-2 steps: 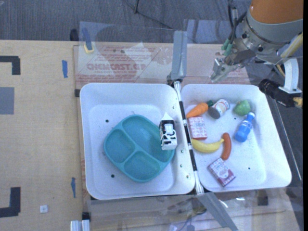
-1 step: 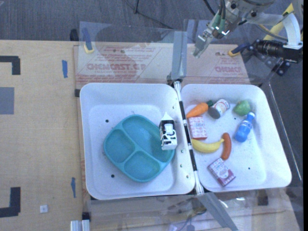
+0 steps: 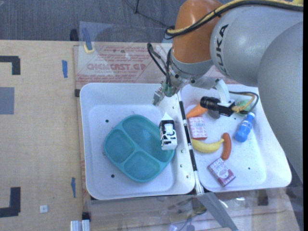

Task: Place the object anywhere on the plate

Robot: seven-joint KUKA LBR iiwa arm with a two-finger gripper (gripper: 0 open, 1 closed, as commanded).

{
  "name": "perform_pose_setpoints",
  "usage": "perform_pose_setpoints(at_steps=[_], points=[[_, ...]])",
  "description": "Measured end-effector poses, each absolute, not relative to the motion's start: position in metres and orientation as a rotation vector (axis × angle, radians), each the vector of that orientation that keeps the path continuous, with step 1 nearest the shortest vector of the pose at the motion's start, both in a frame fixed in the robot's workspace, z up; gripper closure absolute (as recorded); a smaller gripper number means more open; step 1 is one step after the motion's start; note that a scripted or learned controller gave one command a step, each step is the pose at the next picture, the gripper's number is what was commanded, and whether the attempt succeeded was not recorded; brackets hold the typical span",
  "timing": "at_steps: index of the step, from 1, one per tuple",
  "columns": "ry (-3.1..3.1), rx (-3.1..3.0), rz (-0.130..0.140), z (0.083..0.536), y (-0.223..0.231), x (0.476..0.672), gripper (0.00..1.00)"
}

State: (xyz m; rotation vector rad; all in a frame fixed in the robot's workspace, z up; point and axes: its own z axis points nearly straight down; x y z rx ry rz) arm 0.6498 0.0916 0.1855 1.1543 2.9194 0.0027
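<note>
A teal plate (image 3: 134,150) with three compartments lies in the left bin (image 3: 94,129). A small white carton with black print (image 3: 167,134) rests at the plate's right edge, partly over the rim and close to the bin's right wall. My gripper (image 3: 160,94) hangs over the far right corner of the left bin, above and behind the carton and apart from it. Nothing shows in the gripper.
The right bin (image 3: 269,172) holds an orange carrot (image 3: 195,111), a pink carton (image 3: 197,127), a banana (image 3: 208,146), a brown sausage (image 3: 226,148), a blue bottle (image 3: 244,128) and a red box (image 3: 221,172). The arm's bulk overhangs the right bin's far side.
</note>
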Motion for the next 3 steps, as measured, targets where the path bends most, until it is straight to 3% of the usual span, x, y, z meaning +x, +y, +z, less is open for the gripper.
perform_pose_setpoints(at_steps=[1, 2, 3], points=[[2.894, 1.208, 0.005, 0.223, 0.127, 0.650, 1.00], [2.775, 1.463, 0.004, 0.437, 0.130, 0.633, 1.00], [2.777, 1.467, 0.003, 0.345, 0.184, 0.547, 1.00]])
